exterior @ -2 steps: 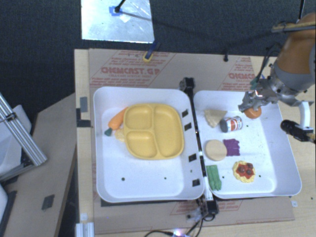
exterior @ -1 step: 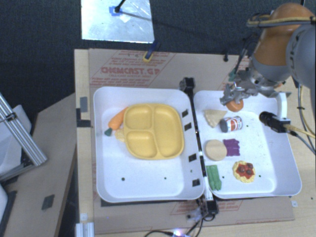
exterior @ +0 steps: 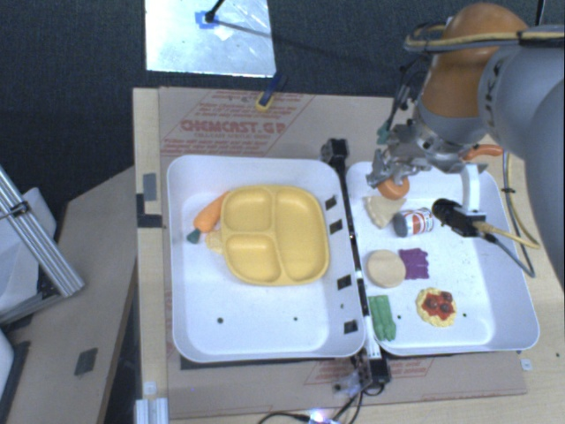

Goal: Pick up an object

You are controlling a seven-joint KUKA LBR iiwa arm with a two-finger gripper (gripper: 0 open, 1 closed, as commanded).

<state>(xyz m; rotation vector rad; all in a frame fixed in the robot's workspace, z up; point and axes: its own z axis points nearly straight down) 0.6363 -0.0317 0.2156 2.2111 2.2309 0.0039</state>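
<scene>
Two white bins side by side on a cardboard sheet (exterior: 238,122) laid over the worktop (exterior: 101,228). The left bin (exterior: 190,325) holds a yellow three-part plate (exterior: 269,234), with a toy carrot (exterior: 208,212) lying against the plate's left edge. The right bin (exterior: 503,299) holds seven small things. An orange piece (exterior: 395,189) lies at its upper left. A pale wedge (exterior: 381,210) lies just below that, and a small can (exterior: 413,223) lies on its side beside the wedge. Lower down, a round pale disc (exterior: 385,268) touches a purple piece (exterior: 413,261). A green strip (exterior: 382,316) lies along the bin's left wall, and a yellow round with red topping (exterior: 437,306) sits near the front.

The arm (exterior: 477,69) reaches in from the right, and its wrist hangs over the upper left part of the right bin. The jaws are directly above the orange piece, close against it. How wide they stand cannot be told from this view, nor whether they grip the piece. The wedge and the can crowd the orange piece from below, and the bin's wall lies near on its left.

Red print on the cardboard reads "CHEMCAST", followed by what looks like "GP"; the smaller lines beneath it are illegible. The can's label is too small to read. A silvery sheet (exterior: 209,25) lies beyond the cardboard.
</scene>
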